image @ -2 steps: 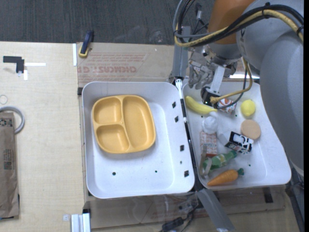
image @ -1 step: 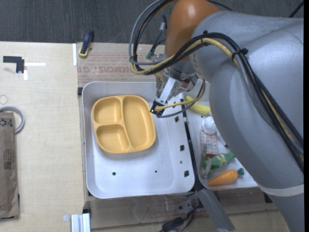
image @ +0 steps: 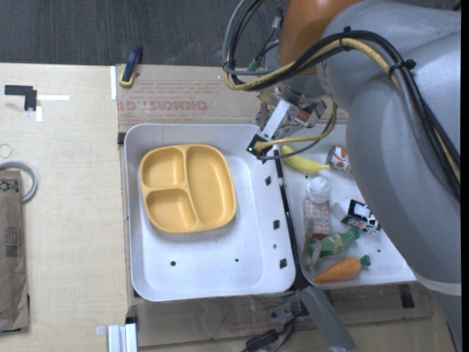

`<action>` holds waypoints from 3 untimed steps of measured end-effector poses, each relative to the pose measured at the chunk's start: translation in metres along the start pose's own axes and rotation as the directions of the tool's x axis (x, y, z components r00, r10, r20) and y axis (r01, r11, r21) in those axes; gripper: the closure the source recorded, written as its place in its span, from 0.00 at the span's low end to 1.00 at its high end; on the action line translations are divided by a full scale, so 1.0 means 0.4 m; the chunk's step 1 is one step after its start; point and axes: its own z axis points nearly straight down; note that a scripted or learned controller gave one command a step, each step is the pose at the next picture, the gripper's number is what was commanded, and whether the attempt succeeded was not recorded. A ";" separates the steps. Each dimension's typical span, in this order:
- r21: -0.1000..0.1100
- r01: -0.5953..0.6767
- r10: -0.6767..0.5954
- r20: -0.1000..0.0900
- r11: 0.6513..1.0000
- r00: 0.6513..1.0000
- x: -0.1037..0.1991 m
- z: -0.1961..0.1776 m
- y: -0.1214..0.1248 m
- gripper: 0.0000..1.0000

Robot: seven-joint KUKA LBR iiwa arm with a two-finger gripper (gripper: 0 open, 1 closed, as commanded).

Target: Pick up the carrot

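This looks like a robot lab or test room, not a home. A big grey robot arm w/ an orange band and thick black and yellow cables reaches over the table. The table is pale wood w/ bits of tape stuck on it. Two flat white bins sit side by side on a sheet of brown cardboard w/ red print. One bin has a yellow kid's plate w/ 3 parts. The other has toy food and small packs all jumbled up. The floor past the table is dark grey carpet.
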 end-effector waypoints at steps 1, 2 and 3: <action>0.002 0.004 -0.004 0.002 1.000 1.000 -0.041 0.031 0.030 1.00; 0.000 0.297 -0.297 0.001 0.955 0.955 -0.152 -0.229 0.114 1.00; 0.002 0.262 -0.262 0.001 0.965 0.965 -0.087 0.040 0.063 1.00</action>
